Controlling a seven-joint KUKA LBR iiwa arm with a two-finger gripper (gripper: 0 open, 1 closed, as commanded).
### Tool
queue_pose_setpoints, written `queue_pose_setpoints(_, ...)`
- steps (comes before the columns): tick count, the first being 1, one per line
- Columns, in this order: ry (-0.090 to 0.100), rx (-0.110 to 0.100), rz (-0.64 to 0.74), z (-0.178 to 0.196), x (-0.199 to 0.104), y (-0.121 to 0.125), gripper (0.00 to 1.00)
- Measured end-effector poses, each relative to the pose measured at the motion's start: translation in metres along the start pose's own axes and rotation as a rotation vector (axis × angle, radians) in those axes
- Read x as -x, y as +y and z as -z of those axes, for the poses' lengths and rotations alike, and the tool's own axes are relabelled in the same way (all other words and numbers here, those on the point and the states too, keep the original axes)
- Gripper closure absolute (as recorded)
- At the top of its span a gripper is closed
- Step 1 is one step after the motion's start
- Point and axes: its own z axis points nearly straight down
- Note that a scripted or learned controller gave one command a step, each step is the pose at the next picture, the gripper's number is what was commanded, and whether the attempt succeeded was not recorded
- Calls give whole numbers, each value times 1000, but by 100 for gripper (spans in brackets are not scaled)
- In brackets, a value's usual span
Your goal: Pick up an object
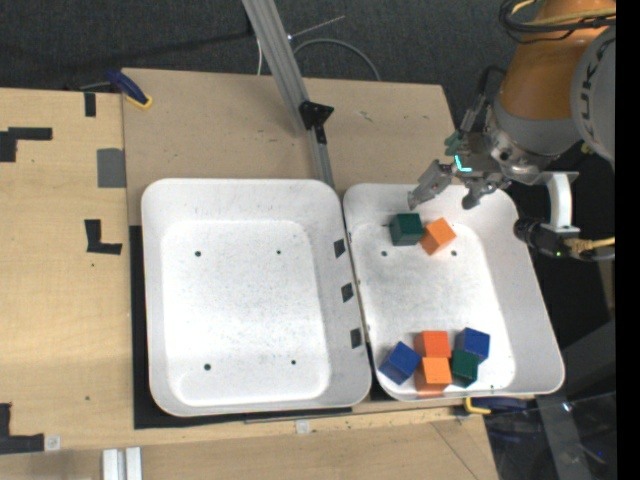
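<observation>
In the right bin [500, 288], a dark green block [405, 229] and an orange block [438, 235] lie side by side near the far edge. My gripper [449, 189] hangs open just above and behind them, its two fingers spread apart with nothing between them. At the bin's near edge sits a cluster of blocks: a blue one [400, 361], two orange ones [434, 357], a green one [464, 367] and another blue one [475, 343].
The left bin [165, 268] stands beside the right one, sharing a middle wall. A slanted metal pole [285, 63] rises behind the bins. The wooden bench [60, 248] extends to the left with black tape marks.
</observation>
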Motion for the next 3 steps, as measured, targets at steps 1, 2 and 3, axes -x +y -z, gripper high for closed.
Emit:
queue_pose_setpoints(1, -1, 4, 1, 2, 0, 1, 0)
queue_pose_setpoints(2, -1, -2, 0, -57, -9, 1, 0)
queue_pose_setpoints(3, -1, -4, 0, -122, -9, -4, 0)
